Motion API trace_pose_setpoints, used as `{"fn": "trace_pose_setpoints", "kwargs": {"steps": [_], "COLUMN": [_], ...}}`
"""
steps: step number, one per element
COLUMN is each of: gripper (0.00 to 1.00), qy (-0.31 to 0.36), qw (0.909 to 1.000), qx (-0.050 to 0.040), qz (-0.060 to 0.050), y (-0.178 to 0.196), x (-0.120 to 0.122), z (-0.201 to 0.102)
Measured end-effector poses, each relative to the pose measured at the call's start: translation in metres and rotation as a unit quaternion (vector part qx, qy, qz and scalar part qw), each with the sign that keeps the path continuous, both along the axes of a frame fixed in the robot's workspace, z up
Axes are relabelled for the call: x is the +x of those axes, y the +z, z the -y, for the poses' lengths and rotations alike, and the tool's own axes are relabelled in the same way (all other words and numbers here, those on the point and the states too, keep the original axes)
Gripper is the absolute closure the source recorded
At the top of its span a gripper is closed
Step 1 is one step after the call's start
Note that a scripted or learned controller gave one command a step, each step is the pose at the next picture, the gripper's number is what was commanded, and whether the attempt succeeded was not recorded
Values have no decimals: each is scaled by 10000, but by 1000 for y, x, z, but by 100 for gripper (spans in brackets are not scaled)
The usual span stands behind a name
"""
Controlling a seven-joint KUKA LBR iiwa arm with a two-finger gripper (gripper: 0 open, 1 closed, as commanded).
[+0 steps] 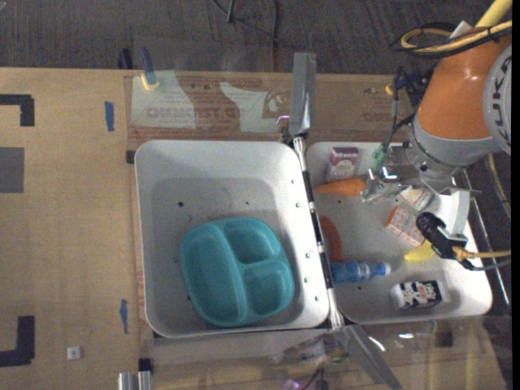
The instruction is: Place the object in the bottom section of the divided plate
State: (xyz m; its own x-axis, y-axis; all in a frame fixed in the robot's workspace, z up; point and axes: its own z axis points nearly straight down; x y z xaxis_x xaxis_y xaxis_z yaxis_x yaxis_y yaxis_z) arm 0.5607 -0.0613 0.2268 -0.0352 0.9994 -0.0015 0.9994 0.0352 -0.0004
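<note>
A teal divided plate [236, 270] lies in the left bin [162, 185], toward its near side, with nothing on it. My gripper [379, 187] hangs low over the far part of the right bin [479, 295], right by the right end of an orange carrot [341, 188]. Nothing can be seen held in the gripper. The grey arm with its orange band [463, 88] comes in from the upper right.
The right bin also holds a pink-and-white carton [343, 162], a patterned small box [404, 218], a red item [330, 238] by the left wall, a blue bottle [357, 271], a yellow item [421, 254] and a black-and-white carton [419, 293]. A metal divider [302, 96] stands between the bins at the far side.
</note>
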Motion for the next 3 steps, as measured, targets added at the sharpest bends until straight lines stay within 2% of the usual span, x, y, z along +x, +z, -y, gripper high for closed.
{"fn": "trace_pose_setpoints", "kwargs": {"steps": [1,2,3], "gripper": [100,100,100], "qy": [7,-365,954], "qw": [10000,9993,9954], "qx": [10,6,13], "qz": [-5,3,31], "y": [-96,-109,-138], "x": [-66,-58,-79], "z": [39,50,107]}}
